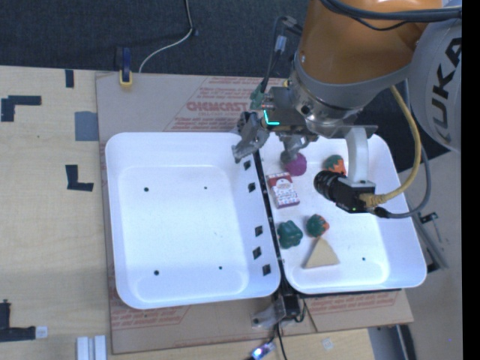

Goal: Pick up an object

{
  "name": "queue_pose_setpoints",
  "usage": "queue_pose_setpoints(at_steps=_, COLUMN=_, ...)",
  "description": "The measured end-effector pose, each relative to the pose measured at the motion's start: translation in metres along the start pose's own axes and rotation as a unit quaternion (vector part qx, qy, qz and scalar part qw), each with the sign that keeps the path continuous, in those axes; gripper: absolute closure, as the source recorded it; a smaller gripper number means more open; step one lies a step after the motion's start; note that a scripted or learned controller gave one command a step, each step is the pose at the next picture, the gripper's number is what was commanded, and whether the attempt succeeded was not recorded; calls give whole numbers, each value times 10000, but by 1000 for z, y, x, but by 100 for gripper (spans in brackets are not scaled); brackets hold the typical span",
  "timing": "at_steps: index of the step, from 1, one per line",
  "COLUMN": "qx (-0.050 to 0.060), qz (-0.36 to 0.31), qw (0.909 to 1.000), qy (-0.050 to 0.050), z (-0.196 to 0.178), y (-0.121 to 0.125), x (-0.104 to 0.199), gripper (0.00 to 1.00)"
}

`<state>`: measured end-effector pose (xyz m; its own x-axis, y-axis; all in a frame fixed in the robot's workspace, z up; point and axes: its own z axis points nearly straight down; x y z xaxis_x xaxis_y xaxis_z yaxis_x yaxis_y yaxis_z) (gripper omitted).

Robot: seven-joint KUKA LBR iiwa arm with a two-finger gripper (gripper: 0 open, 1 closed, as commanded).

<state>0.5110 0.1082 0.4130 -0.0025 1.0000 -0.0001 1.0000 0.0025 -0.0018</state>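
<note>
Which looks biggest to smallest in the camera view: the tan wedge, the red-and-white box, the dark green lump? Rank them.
1. Tan wedge
2. Red-and-white box, close behind the wedge
3. Dark green lump, smallest

All lie in the right bin, so nearness to the camera barely matters.

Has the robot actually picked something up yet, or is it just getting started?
Not yet, by the look of it. Done: the gripper is down at the right bin's far edge. In hand: nothing visible. The purple object, small box, green pieces and tan wedge all lie in the bin, still to be lifted.
</note>
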Motion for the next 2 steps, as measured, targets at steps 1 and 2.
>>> queue_pose_setpoints(at_steps=1, qx=6, qz=-14, qw=10000, qy=2, z=-10, y=0, x=1, gripper=100)
queue_pose_setpoints(at_steps=2, qx=45, qz=17, qw=10000, qy=-13, z=77, y=-30, x=-16, gripper=100)
